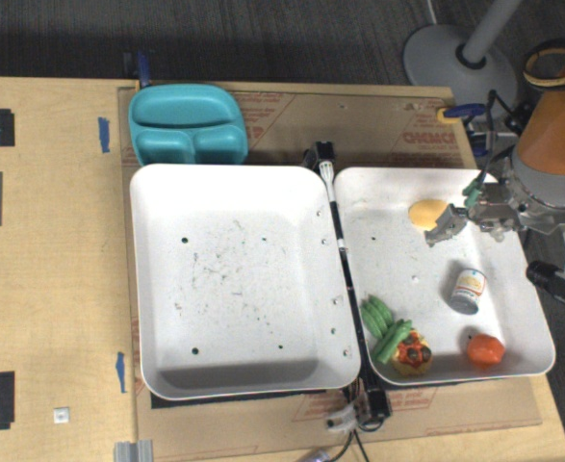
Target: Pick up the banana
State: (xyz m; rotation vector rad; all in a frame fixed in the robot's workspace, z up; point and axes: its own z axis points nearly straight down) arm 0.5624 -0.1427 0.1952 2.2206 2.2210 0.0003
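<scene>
A: Where does the banana (426,213) lie?

B: In the right-hand bin, up in its far half, resting on the white floor near the back wall.

A: How does it look?

B: A short, rounded, pale yellow lump, seen nearly end-on, so its curve hardly shows. Its right end sits beside the grey finger; whether they touch I cannot tell.

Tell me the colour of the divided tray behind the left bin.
Teal divided tray, camera view.
</scene>
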